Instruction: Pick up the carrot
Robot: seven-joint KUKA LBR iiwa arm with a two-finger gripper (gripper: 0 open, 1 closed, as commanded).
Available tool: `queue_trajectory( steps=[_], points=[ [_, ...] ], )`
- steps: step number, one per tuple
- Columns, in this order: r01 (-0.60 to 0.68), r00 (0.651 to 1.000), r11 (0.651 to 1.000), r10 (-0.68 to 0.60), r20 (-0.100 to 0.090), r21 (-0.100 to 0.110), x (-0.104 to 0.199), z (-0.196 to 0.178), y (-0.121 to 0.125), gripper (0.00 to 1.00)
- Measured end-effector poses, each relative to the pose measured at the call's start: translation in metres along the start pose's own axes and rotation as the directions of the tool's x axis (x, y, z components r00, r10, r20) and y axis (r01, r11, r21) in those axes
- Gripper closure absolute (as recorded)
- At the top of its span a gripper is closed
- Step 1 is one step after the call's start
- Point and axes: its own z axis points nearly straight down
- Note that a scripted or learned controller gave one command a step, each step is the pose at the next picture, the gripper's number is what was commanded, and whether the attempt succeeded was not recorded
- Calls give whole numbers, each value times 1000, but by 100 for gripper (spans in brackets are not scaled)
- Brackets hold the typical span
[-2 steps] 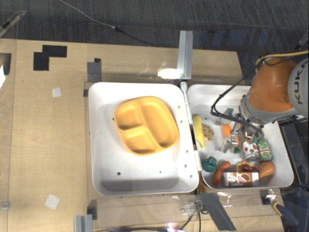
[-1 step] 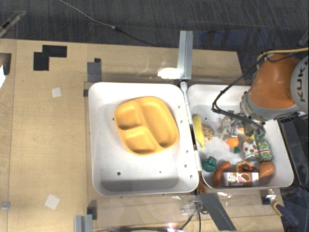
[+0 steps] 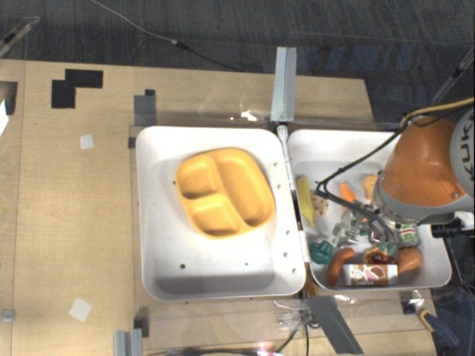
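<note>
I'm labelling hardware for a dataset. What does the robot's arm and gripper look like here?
The arm is grey with a large, rounded orange band above the wrist. Black and yellow cables run along it. Beneath it, the gripper is a small assembly of metal parts and thin wires.

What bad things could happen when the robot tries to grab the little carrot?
1. The carrot lies in the crowded right bin, close to other toys, so the pincer might grab or bump a neighbour such as the sausage instead.
2. The carrot is small and partly tucked beside the arm's orange band, so the pincer could close beside it and catch nothing.
3. A black cable hangs over the bin and might snag.
</note>
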Motion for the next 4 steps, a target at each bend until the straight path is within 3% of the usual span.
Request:
queue_trajectory(
  steps=[1,2,3,4],
  points=[
    [-137,991,991,137,2,-1,-43,3,26,100],
    [-547,837,837,547,3,-4,-22,-70,67,100],
    [-577,817,817,577,9,-7,-57,-197,24,100],
    [-575,818,818,575,4,-2,-56,-193,26,0]
  ],
)
